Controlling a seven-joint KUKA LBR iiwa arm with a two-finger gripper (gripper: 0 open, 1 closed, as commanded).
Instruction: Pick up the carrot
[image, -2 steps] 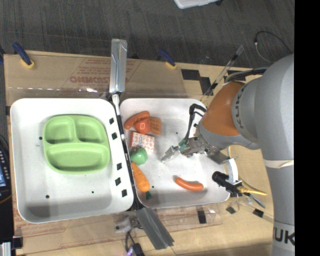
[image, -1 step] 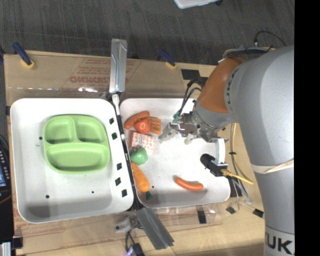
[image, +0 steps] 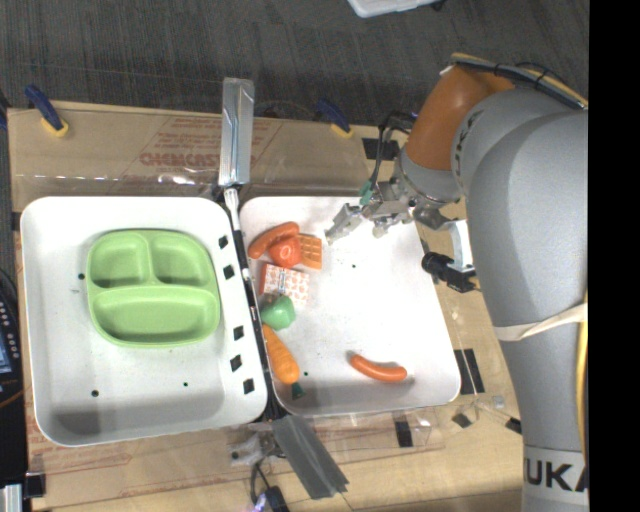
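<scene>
The carrot (image: 282, 360) is an orange tapered piece lying against the left wall of the right bin (image: 420, 320), near its front corner. A round green piece (image: 279, 312) touches its upper end. My gripper (image: 360, 224) hangs over the back of the right bin, well up and to the right of the carrot. Its fingers stand open with nothing between them.
The right bin also holds an orange-red sausage (image: 378, 368) at the front, a red and orange item (image: 275, 241), an orange block (image: 309, 251) and a red-and-white packet (image: 284, 283) along the left side. A green divided plate (image: 153, 285) lies in the left bin (image: 60, 380).
</scene>
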